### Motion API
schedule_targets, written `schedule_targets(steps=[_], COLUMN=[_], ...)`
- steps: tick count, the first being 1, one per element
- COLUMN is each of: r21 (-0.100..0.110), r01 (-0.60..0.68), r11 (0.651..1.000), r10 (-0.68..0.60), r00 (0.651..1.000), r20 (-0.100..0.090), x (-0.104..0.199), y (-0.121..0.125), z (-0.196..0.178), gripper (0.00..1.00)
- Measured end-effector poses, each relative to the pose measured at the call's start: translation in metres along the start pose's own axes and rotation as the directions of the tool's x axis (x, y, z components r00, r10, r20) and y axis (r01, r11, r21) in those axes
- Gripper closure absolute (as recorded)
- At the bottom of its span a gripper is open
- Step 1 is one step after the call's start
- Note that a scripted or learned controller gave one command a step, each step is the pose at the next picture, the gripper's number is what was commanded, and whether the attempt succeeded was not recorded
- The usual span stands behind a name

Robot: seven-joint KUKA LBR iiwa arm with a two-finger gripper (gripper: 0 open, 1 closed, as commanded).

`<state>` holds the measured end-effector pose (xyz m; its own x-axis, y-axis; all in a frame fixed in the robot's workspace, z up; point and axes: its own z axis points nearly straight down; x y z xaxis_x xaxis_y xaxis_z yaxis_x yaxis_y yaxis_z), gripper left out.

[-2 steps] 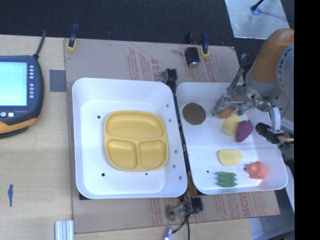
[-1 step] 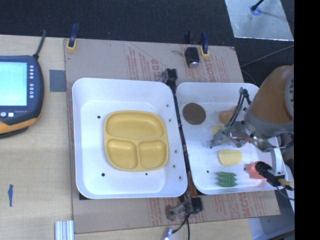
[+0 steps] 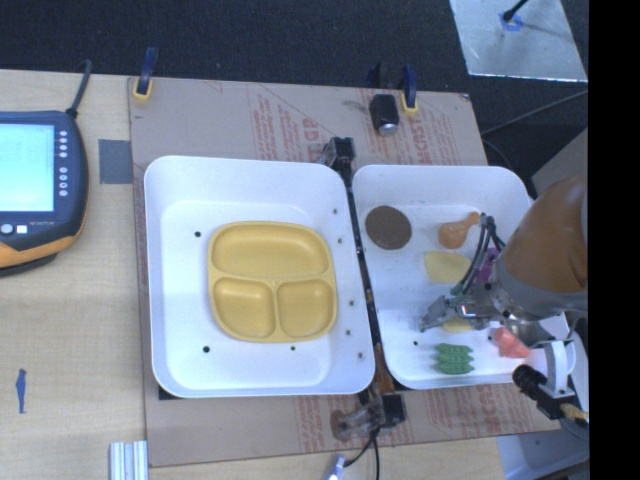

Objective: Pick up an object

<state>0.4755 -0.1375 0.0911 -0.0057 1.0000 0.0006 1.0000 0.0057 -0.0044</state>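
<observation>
Overhead slanted view of the worktop (image 3: 60,368), on which a cardboard sheet (image 3: 250,118) carries two shallow white bins side by side. The left bin (image 3: 170,268) holds a yellow divided plate (image 3: 272,280) with one wide compartment at the far side and two smaller ones at the near side; the plate lies flat near the bin's centre. The right bin (image 3: 420,183) holds several small objects: a brown disc (image 3: 388,227) near its far left corner; an orange pear-shaped piece (image 3: 457,232) to the right of the disc; a pale yellow piece (image 3: 446,266) just below these; a green ridged piece (image 3: 453,359) near the front wall; and a pink piece (image 3: 512,344) at the right, close to the arm. The arm (image 3: 545,243) enters from the right, its orange band over the right bin's right side. The gripper (image 3: 452,313) is low in the right bin, between the pale yellow piece and the green piece, its dark metal fingers pointing left. A small yellow patch shows just beside the fingers; whether anything sits between them, or how far apart they stand, cannot be told. A handheld control pendant (image 3: 35,188) lies at the left edge of the worktop. Blue-and-yellow clamps (image 3: 145,78) hold the cardboard's far edge.
</observation>
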Motion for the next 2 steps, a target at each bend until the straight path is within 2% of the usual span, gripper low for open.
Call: schedule_targets(steps=[1,2], r21=[0.0,-0.005], r01=[0.003,-0.002], r11=[1.0,1.0], r10=[-0.003,0.002], r00=[1.0,1.0], r20=[0.001,0.002], x=[-0.001,-0.062], y=[0.0,0.046], z=[-0.01,-0.12], gripper=[1.0,1.0])
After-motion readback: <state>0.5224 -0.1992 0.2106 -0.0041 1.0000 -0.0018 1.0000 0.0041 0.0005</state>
